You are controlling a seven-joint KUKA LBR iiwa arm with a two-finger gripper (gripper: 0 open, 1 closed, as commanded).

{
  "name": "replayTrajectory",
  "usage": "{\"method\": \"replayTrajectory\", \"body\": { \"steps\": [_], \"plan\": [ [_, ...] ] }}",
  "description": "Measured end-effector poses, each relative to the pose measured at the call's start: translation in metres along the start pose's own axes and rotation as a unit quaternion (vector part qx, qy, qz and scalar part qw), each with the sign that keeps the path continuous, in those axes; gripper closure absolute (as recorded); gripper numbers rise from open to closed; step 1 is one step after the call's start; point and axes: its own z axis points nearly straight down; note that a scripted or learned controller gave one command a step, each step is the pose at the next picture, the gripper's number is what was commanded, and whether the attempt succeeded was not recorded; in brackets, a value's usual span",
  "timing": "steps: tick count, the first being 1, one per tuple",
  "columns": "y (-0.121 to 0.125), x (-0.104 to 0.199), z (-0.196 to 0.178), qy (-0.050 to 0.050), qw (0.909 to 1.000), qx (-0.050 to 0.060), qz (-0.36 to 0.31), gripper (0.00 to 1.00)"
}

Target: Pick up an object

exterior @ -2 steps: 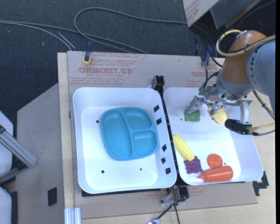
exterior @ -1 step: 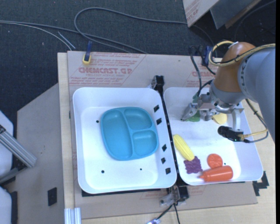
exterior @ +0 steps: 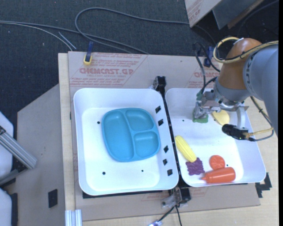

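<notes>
From the camera view above the desk (exterior: 110, 66), you saw two shallow white bins side by side on a sheet printed with "CHEMCAST GP" in red, once large near the left bin (exterior: 84, 145) and again, partly hidden, above the right bin (exterior: 247, 154). A blue clamp with a yellow grip (exterior: 89, 54) pinched the sheet's far edge. In the left bin lay a blue divided tray (exterior: 130, 133), flat and slightly turned. The grey arm with its orange band (exterior: 236, 66) reached in from the right, and the gripper (exterior: 201, 112) hung low over the far part of the right bin, with a small green object (exterior: 201, 118) at its tip; you could not tell whether the fingers were open or closed, nor whether they had the green piece. Just beside the gripper lay a pale yellow lemon-like piece (exterior: 221, 117). Toward the near end of the same bin lay a yellow corn cob (exterior: 185, 148), a purple bunch of grapes (exterior: 195, 167) just beside it, an orange round fruit (exterior: 216, 161) and a red-orange carrot (exterior: 219, 176) touching it. A cardboard box (exterior: 201, 9) at the top carried print too small to read.
</notes>
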Motion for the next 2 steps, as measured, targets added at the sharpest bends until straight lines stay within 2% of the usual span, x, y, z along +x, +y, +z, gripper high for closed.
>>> {"method": "replayTrajectory", "body": {
  "steps": [2],
  "plan": [
    [0.013,0.002,-0.111,-0.001,1.0,-0.003,-0.001,1.0]
  ]
}}
